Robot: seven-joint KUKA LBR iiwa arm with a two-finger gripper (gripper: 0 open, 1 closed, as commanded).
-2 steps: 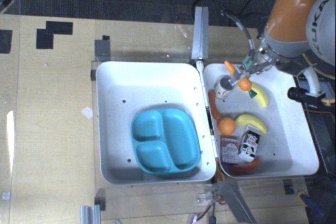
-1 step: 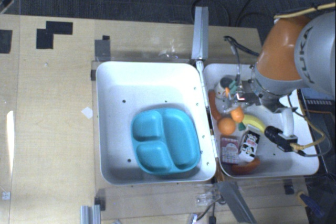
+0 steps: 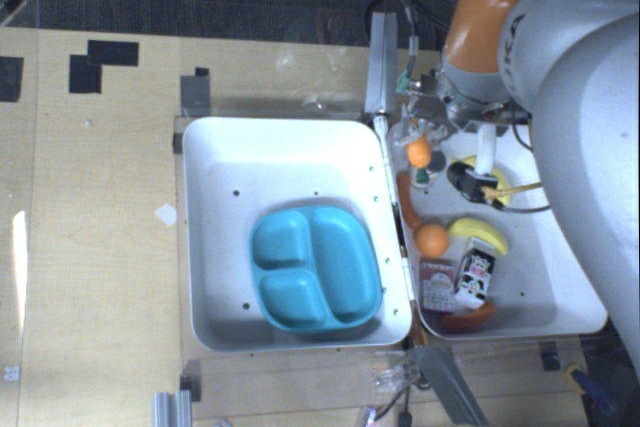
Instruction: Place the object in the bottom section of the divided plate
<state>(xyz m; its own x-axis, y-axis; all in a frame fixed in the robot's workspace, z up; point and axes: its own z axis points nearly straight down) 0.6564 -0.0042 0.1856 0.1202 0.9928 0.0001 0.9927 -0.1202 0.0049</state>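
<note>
The blue divided plate point(image 3: 316, 212) lies in the left white bin point(image 3: 220, 165), with one large section on the right and two small ones on the left, all bare. My gripper point(image 3: 420, 158) hangs over the left edge of the right bin point(image 3: 560, 305), just right of the wall between the bins. A small orange ball point(image 3: 419, 154) sits between its fingers, and the gripper is shut on it. The plate is down and to the left of the gripper.
The right bin holds an orange point(image 3: 432, 241), a banana point(image 3: 478, 233), a white and black carton point(image 3: 476, 277), a pink packet point(image 3: 437, 287) and a red-brown sausage point(image 3: 404, 202) along its left wall. A metal post point(image 3: 380, 65) stands behind the bins.
</note>
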